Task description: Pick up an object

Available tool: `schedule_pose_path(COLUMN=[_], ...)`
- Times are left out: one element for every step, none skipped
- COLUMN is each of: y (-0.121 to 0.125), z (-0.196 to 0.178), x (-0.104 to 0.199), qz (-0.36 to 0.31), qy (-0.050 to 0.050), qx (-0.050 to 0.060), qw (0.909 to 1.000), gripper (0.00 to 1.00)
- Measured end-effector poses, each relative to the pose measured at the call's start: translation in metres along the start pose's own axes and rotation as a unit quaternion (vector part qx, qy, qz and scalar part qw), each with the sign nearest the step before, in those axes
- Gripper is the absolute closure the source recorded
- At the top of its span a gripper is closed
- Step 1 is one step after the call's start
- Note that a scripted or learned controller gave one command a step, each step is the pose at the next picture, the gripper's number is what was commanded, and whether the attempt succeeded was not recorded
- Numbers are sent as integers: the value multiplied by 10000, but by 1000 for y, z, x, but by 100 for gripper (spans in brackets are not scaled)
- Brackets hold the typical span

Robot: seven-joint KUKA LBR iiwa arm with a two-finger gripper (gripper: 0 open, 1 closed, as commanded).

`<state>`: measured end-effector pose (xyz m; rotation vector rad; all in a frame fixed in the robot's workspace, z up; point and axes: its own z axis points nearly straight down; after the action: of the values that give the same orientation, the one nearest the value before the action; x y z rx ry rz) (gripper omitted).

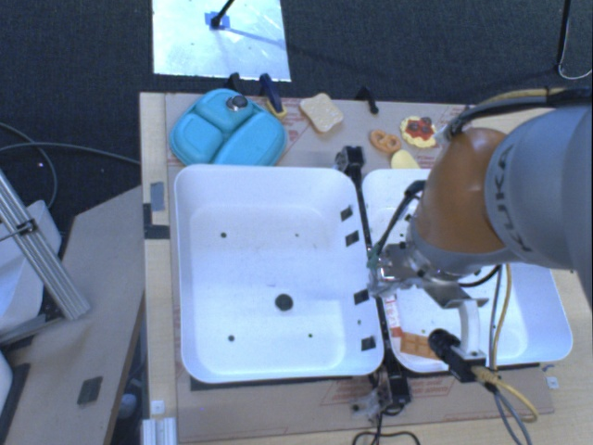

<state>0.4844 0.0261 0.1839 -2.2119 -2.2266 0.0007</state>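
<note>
Arm [505, 193] bent low over right bin [547, 327], gripper [389, 281] hidden beneath wrist, jaw state impossible to tell, "KUKA" lettering partly readable.

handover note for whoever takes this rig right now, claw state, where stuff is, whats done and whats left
Claw: hidden under the arm's wrist, low over the right bin near the divider; grip state cannot be told.
Things: small dark object in the left bin; red-and-white item and an orange item in the right bin, under the arm.
Done: no pick visible.
Left: pick up an object.
</note>
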Motion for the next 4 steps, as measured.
schedule_pose_path(y=[14, 11, 2, 2], z=[-72, -185, -286, -221], x=[6, 4, 57, 6], qz=[3, 6, -21, 52], qy=[-5, -2, 12, -16], qx=[-59, -84, -83, -5], qw=[10000, 10000, 10000, 10000], gripper=[100, 100, 100, 100])
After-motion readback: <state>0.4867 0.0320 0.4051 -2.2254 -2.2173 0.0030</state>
